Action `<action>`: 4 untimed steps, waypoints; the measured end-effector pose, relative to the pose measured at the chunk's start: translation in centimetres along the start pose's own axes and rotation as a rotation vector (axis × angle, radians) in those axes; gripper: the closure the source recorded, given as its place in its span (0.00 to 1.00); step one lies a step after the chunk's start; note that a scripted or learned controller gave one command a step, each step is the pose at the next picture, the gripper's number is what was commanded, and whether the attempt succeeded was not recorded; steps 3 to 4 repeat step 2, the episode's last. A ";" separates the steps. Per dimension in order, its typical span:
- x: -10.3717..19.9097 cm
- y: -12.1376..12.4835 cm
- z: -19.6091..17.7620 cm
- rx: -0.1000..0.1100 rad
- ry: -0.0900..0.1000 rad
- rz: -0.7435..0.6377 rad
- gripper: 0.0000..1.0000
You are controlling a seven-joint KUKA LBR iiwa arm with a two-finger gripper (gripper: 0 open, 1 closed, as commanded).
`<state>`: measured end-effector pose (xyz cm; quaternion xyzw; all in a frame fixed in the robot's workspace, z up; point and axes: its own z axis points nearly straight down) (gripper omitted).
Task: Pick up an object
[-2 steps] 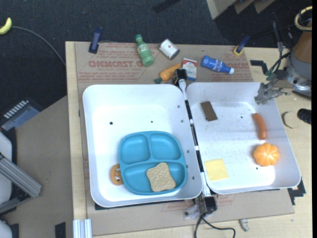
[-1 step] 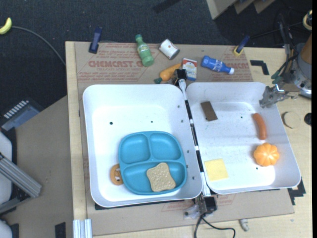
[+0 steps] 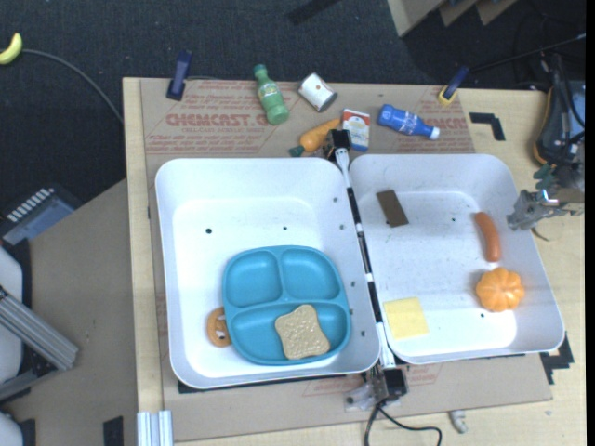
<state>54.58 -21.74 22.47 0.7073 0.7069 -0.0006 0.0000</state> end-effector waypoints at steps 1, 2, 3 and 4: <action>5.8 -6.7 0.3 0.000 0.001 -0.001 1.00; 12.2 -4.0 2.5 0.001 0.002 -0.002 1.00; 12.2 -4.0 2.5 0.001 0.002 -0.002 1.00; 12.2 -4.0 2.5 0.001 0.002 -0.002 1.00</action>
